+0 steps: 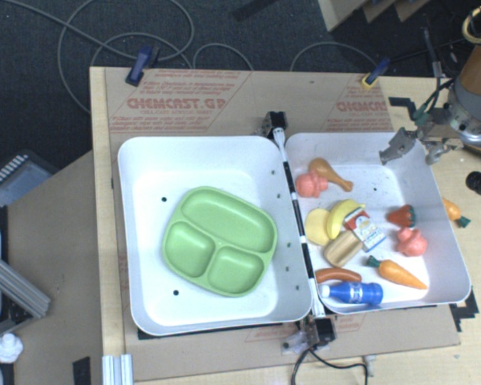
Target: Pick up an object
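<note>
1. Gripper [401, 146] hangs over the right bin's [457, 279] far rim; whether its fingers are spread or pressed together, I cannot tell.
2. Left bin [136, 215] holds a green divided plate [218, 241].
3. Toy food lies in the right bin: carrot [401, 273], blue bottle [353, 293], banana [341, 216], chicken drumstick [329, 173], strawberry [401, 215].

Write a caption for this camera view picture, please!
Gripper above right bin of toy food; green tray in left bin.

You see a matt green plastic tray [218, 241] in a smooth, glossy white bin [136, 175]; at three o'clock, shiny plastic toy foods [354, 243].
</note>
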Robot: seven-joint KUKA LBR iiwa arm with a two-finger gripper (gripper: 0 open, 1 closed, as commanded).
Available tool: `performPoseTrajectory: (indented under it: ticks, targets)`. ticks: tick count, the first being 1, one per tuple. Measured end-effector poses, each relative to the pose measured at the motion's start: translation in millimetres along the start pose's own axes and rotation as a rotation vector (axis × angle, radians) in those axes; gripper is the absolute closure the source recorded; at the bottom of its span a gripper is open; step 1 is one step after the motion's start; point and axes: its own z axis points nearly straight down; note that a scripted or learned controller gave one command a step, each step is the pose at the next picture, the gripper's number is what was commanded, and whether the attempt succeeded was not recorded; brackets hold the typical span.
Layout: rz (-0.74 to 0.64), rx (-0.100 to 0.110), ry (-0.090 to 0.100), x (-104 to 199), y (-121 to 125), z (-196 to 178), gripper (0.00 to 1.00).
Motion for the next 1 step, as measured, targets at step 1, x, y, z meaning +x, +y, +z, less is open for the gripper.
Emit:
performPoseTrajectory:
  ticks: [1]
  targets:
    - [-0.003, 0.000, 0.005, -19.5, -46.9, 107.9, 0.00]
